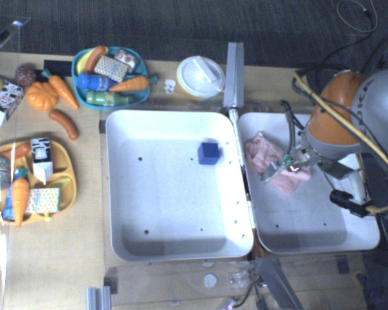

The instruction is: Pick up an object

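A small blue cube (209,152) rests in the left bin (136,192), toward its upper right. A pink lumpy object (266,156) lies in the right bin (310,234), near its upper left. The gripper (286,165) comes in from the right and sits low over the pink object's right side, touching or nearly touching it. The grey arm with its orange band (333,118) stands over the right bin's upper right part.
Beyond the bins stand a blue bowl of toy food (110,77) and a white lidded cup (200,76). A yellow tray of toy food (29,183) sits at the left. Loose toy vegetables (52,99) lie nearby. Cables (355,202) hang at the right.
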Robot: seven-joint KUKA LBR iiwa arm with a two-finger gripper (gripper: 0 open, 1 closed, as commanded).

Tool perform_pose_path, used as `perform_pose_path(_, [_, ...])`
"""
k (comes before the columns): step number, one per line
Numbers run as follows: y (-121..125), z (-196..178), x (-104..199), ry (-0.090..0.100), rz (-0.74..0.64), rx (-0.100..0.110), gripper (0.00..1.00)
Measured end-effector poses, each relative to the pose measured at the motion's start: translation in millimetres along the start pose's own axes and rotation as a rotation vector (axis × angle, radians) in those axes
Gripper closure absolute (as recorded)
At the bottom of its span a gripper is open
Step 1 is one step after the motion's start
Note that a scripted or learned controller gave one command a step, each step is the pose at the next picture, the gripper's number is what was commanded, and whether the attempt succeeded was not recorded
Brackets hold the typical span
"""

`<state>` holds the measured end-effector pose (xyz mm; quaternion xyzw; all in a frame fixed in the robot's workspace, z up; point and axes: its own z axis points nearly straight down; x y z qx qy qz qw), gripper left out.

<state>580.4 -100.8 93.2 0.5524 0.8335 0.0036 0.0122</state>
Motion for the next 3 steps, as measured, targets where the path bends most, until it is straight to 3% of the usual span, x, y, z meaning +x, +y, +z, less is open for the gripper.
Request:
perform_pose_path(1, [-3.0, 0.0, 3.2, -0.003, -0.017, -0.004, 0.00])
perform_pose_path(2, [-1.6, -9.4, 0.4, -0.008, -0.014, -0.007, 1.00])
perform_pose_path(3, [38.7, -93.5, 65.7, 0.013, -0.058, 0.013, 1.00])
